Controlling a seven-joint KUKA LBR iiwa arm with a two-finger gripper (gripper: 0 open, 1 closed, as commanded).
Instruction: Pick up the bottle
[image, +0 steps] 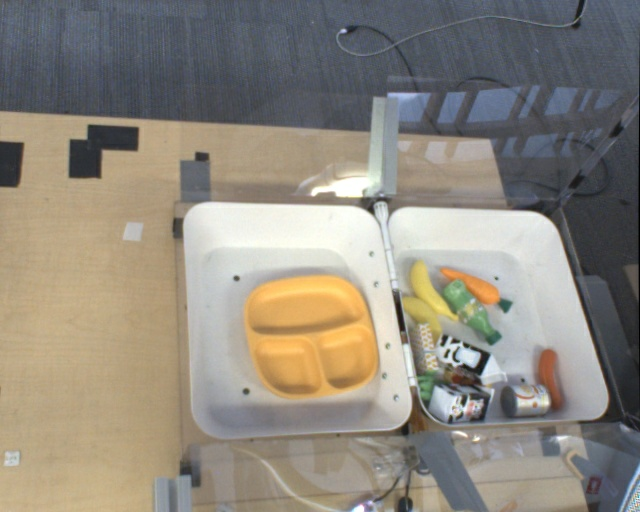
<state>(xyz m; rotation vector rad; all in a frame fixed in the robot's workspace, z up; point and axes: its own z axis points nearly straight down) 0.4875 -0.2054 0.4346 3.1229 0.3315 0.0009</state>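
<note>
The bottle (470, 309) is small and green and lies on its side in the right bin (535, 255), towards the bin's left half. Its cap end points down and right. An orange carrot (473, 286) touches it on the far side, and a yellow banana (428, 291) lies just to its left. A black-and-white carton (463, 355) sits close below it.
A second banana (419, 311), another printed carton (460, 403), a silver can (525, 400) and a red sausage (548, 371) crowd the right bin's near side. The left bin (205, 300) holds an orange divided plate (308, 335). A metal post (384, 150) stands behind the bins.
</note>
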